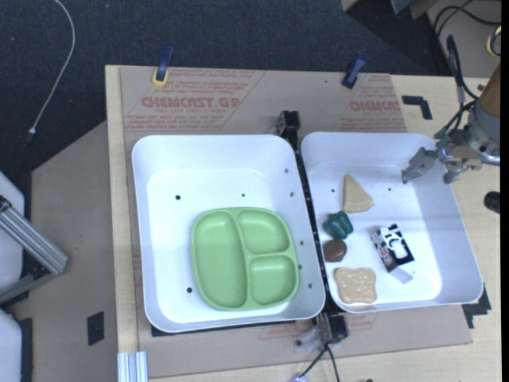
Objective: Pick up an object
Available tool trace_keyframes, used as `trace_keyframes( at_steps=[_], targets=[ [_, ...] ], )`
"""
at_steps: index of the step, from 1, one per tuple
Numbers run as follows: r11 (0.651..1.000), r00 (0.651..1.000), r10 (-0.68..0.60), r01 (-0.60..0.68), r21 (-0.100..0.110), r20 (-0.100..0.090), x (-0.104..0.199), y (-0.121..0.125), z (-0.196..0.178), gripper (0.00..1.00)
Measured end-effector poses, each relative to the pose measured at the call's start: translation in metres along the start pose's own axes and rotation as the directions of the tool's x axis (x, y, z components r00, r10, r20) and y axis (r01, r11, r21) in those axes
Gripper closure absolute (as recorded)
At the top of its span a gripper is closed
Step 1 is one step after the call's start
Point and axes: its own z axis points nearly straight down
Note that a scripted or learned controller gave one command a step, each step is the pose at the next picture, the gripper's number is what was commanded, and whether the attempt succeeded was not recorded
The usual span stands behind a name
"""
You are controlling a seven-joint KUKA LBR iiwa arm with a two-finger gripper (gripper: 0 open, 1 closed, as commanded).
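Gripper [433, 165] hovers at right bin's [445, 293] far right corner, fingers spread, holding nothing. Nearest object: tan wedge [355, 195], mid-bin. Judgement: centre over wedge, align fingers across narrow sides, descend straight, avoiding green piece [339, 224].

The arm [491, 106] is cut off by the right edge just above the tool [433, 165] — its orange band barely shows. Beside the tool, the black-and-white packet [393, 247] carries print too small to read.
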Motion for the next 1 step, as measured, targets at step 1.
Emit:
trace_keyframes(
  at_steps=[1],
  targets=[
    [1.000,1.000,-0.004,0.004,-0.014,0.004,0.0005,0.0035,-0.0080,0.00]
  ],
)
